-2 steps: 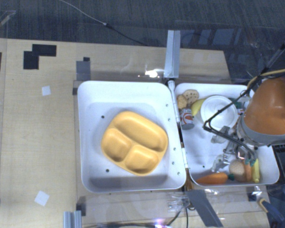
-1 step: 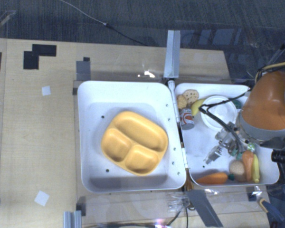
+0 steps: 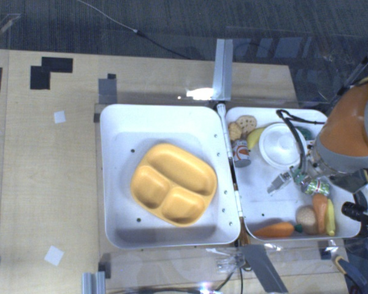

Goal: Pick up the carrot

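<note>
The arm (image 3: 349, 130) reaches in over the right bin (image 3: 260, 195), and the gripper (image 3: 289, 180) hangs low over the bare floor in the bin's middle. I cannot tell from this slanted view whether it is spread or pressed together, and nothing orange sits in it.

The carrot (image 3: 274, 229) lies flat just past the gripper on the bin's near side, a touch to the left in the picture, stretched along the near wall. Tucked against the wall like that, it leaves little room on one side, so my guess is a grasp from above across its narrow width is the way in.

Close beside the gripper, toward the arm's side, a second orange piece (image 3: 319, 208) stands lengthwise next to a yellow piece (image 3: 330, 217), with a brownish round thing (image 3: 305, 215) touching or nearly touching them. That cluster is crowded, and a careless descent there could snag the wrong item.

On the gripper's far side sits a white bowl (image 3: 281, 144), and beyond it, further left, are a small can (image 3: 241, 154) and some cookies (image 3: 242, 126), all well clear of the carrot.

Away across the divider, the left bin (image 3: 110, 164) holds a yellow divided tray (image 3: 173, 182), out of play.

The pickup looks not yet begun: the gripper needs to shift toward the near wall and come down.
</note>
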Controlling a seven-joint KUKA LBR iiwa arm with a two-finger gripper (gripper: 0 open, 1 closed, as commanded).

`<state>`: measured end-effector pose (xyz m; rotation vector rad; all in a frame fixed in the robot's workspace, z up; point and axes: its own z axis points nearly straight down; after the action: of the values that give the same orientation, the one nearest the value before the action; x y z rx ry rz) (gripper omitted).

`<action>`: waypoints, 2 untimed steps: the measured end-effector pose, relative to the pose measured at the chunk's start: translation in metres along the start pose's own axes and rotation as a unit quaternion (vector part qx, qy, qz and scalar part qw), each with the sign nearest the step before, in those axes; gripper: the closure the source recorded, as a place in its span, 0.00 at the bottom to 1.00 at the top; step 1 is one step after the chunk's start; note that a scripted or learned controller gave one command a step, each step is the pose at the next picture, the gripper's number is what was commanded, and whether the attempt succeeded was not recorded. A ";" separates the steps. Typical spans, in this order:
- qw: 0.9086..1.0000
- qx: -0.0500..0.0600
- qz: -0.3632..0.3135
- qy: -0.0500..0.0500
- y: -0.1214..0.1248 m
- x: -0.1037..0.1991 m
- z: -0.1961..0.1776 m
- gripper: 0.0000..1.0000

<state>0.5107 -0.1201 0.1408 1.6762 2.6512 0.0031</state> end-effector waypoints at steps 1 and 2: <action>0.969 0.001 0.246 0.000 -0.024 0.002 -0.016 0.00; 0.917 0.001 0.398 0.000 -0.029 -0.008 0.050 0.00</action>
<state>0.4882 -0.1403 0.0903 2.5948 1.7670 0.0041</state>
